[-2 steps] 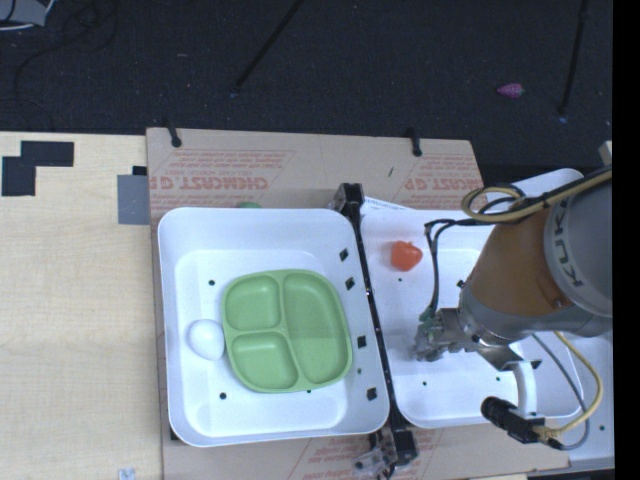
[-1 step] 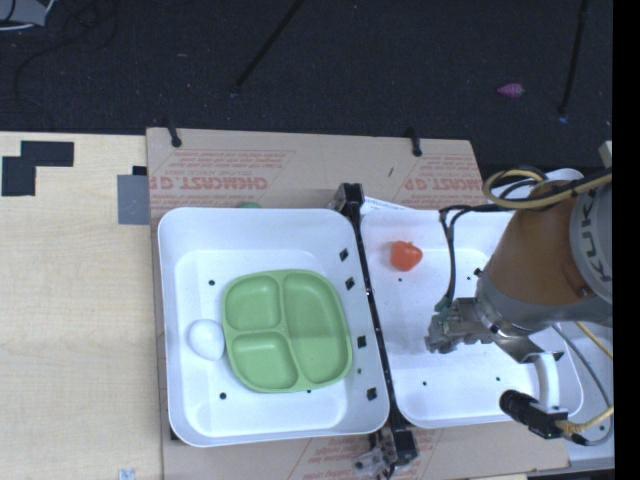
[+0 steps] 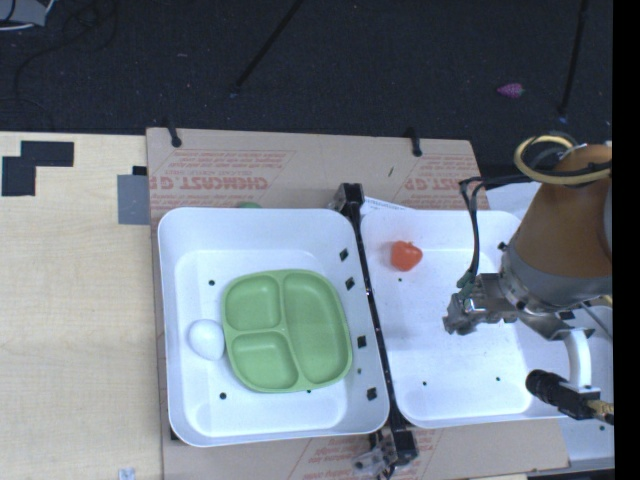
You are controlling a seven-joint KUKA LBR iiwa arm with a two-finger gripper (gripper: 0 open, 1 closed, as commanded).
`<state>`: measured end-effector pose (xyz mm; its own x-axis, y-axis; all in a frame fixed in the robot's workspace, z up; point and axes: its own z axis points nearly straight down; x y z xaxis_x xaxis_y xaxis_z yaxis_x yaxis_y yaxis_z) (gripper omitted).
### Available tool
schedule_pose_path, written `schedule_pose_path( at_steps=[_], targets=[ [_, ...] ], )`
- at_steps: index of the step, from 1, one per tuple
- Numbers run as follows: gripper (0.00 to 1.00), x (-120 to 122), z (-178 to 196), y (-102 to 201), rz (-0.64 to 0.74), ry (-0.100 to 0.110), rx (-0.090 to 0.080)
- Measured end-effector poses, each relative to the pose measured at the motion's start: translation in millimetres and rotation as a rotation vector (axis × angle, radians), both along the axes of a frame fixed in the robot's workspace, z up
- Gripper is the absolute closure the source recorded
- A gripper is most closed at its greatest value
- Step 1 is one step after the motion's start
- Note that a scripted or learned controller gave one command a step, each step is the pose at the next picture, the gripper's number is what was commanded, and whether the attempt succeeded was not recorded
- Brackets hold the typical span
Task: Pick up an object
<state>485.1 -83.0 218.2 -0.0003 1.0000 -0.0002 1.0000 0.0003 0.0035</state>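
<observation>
1. A small white egg-shaped ball lies in the left white bin, touching the left edge of a green three-compartment plastic tray.
2. A small roundish orange-red object sits in the right white bin, near its far-left corner; no clear long axis shows.
3. The grey two-finger gripper hangs over the right bin, apart from the orange-red object, nothing visibly held; how wide it stands, I cannot tell.

1. The arm is cut off by the picture's right side.
2. The gripper is too small and dark to read.
3. The arm hides the right bin's far right corner.
</observation>
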Motion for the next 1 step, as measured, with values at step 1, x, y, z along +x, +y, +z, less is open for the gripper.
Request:
schedule_pose_path(
  at_steps=[1],
  targets=[
    [1.00,-0.6,-19.0,0.6,0.000,0.010,0.001]
  ],
)
